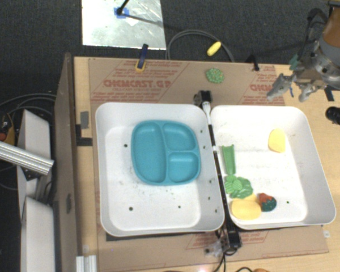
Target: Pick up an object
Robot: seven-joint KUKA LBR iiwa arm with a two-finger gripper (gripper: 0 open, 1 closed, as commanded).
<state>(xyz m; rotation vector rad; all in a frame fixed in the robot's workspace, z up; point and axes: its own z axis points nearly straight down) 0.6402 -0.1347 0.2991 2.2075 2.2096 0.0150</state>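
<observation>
Camera view shows the task barely begun: the jaws [295,88] hang spread and empty at upper right beyond the right bin [314,146], where the yellow block [277,140] and other objects lie ungrasped.

The frame's right edge cuts off my arm [335,33], and my gripper [292,88] blurs too much to read its fingers

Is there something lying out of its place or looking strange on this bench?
Yes. A small green object lies on the cardboard behind the bins, outside the right bin where the other small items sit. A yellow piece also lies beyond the bench edge.
</observation>
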